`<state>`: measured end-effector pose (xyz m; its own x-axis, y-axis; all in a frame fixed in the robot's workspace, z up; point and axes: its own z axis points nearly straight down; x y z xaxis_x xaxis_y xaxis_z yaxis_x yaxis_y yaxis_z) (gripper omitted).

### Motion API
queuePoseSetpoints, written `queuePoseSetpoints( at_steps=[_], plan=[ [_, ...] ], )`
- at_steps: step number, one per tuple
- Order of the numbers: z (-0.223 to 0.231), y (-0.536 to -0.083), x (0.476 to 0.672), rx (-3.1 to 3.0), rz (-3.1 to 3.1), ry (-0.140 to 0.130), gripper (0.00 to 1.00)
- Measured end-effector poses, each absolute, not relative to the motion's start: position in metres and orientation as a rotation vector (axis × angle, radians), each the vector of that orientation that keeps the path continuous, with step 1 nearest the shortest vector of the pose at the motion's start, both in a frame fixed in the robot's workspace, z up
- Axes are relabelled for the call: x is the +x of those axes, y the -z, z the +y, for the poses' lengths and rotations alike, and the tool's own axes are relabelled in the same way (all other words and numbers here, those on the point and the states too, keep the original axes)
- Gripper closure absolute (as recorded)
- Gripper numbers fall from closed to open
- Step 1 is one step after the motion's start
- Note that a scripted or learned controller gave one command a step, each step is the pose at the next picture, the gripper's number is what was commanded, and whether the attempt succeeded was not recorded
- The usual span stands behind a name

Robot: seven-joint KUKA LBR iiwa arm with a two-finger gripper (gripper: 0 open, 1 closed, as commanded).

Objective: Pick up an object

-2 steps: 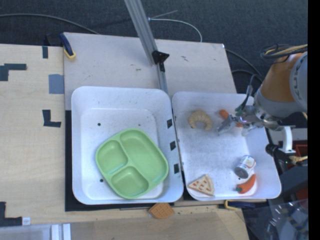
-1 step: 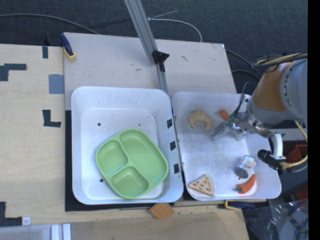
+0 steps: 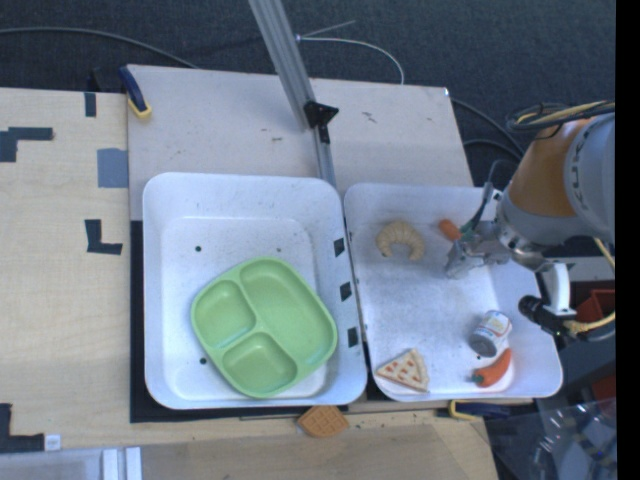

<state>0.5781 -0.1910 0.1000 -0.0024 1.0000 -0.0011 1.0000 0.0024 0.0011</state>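
The right bin (image 3: 420,298) holds a tan croissant (image 3: 401,237) near its back, a pizza slice (image 3: 403,370) at its front left, a small tin can (image 3: 489,331) on its side at the front right, and an orange-red pepper (image 3: 493,370) by the front rim. A small orange piece (image 3: 449,229) lies near the back right. My gripper (image 3: 465,258) is low over the right part of this bin, just right of the croissant and beside the orange piece. Nothing shows between its fingers.
The left bin (image 3: 170,218) holds a green divided plate (image 3: 264,325). A waffle-like cookie (image 3: 321,421) lies on the bench below the bins. A slanted metal pole (image 3: 290,58) crosses the back. Cables run along the right side.
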Motion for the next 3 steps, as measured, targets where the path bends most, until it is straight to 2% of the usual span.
queuePoseSetpoints(
  at_steps=[2, 3],
  plan=[
    [-0.192, -0.216, 0.583, 2.216, 2.22, -0.003, 1.0],
    [-0.132, -0.225, 0.591, 2.214, 2.231, -0.003, 1.0]
  ],
)
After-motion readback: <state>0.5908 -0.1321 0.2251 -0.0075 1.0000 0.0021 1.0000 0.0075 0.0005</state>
